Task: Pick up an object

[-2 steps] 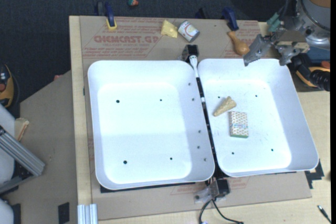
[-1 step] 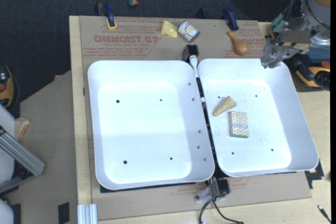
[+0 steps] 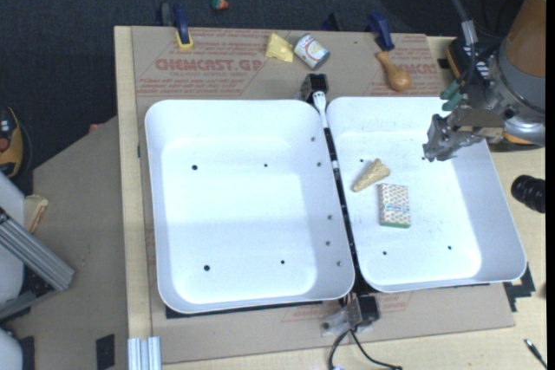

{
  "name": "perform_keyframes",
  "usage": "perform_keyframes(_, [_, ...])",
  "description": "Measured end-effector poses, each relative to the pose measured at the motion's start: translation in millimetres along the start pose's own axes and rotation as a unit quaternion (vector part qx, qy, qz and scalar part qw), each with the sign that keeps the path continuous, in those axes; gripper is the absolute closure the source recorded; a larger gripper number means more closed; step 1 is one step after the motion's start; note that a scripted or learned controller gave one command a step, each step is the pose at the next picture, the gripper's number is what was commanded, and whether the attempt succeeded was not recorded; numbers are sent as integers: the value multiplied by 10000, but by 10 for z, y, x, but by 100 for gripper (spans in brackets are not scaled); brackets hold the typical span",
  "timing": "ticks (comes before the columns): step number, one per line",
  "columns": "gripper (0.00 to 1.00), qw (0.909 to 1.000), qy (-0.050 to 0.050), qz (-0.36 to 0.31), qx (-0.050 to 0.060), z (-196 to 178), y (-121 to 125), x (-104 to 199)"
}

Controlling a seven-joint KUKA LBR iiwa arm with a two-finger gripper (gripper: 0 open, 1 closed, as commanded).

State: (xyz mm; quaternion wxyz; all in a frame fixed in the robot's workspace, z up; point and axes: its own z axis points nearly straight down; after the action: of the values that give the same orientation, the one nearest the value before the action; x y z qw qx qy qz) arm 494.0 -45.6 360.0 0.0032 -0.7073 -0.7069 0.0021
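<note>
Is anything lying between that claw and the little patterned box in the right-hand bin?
Nothing visible does. The gripper hangs over the right bin, and only bare white floor lies between it and the patterned box. The cone-shaped piece sits off to the side.

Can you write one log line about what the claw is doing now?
claw: above right bin | holding: nothing seen | nearest: cone, small box

Two white bins (image 3: 238,204) are seen, the left one dotted with small black marks. In the right bin (image 3: 451,221), a tan cone (image 3: 370,176) lies at 11 o'clock from a box (image 3: 395,205) patterned in small pale multicoloured checks. The worktop (image 3: 217,61) is tan cardboard printed with red lettering. On it a yellow wedge (image 3: 279,48), a white-and-grey can (image 3: 311,51) and an orange-brown pear shape (image 3: 395,72) are shown. The end effector (image 3: 442,141) is dark grey.
</note>
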Motion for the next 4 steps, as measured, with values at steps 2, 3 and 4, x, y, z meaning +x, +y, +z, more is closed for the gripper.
perform_keyframes(2, [100,9999,7,-21,-149,-1323,-148,783])
perform_keyframes(3, [100,10000,-13,-41,28,-98,-165,1518])
perform_keyframes(4, [100,9999,20,-12,-145,-1849,-158,1498])
